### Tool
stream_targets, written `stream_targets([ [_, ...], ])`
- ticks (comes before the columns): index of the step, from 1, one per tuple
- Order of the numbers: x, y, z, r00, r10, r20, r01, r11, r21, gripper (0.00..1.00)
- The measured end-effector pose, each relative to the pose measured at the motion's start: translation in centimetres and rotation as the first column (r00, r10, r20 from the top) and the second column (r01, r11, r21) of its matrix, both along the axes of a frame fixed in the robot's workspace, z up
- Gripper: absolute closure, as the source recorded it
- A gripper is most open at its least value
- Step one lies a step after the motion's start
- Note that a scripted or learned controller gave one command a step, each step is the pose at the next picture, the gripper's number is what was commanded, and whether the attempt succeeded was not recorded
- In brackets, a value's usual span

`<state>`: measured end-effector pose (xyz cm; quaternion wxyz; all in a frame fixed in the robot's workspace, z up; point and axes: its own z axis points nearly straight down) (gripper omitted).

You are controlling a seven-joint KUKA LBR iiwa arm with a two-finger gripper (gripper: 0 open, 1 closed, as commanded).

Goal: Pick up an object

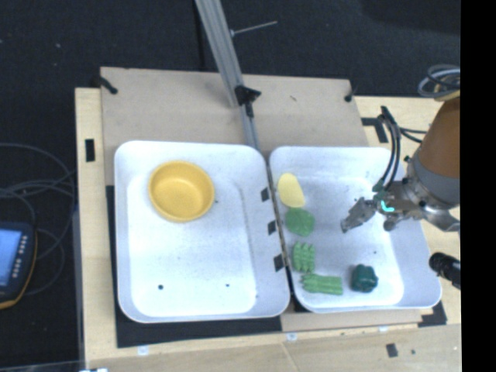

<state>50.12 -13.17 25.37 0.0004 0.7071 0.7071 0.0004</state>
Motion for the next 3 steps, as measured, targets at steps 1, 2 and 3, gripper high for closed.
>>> stream_targets([
  [1, 0.0, 0.0, 0.0, 1.000, 0.000, 0.000, 0.000, 1.000, 0.000, 0.00],
  [2, 0.5, 0.0, -6.1, 1.000, 0.000, -0.005, 0.000, 1.000, 0.000, 0.00],
  [3, -0.2, -0.5, -10.6, 1.000, -0.001, -0.005, 0.001, 1.000, 0.000, 0.00],
])
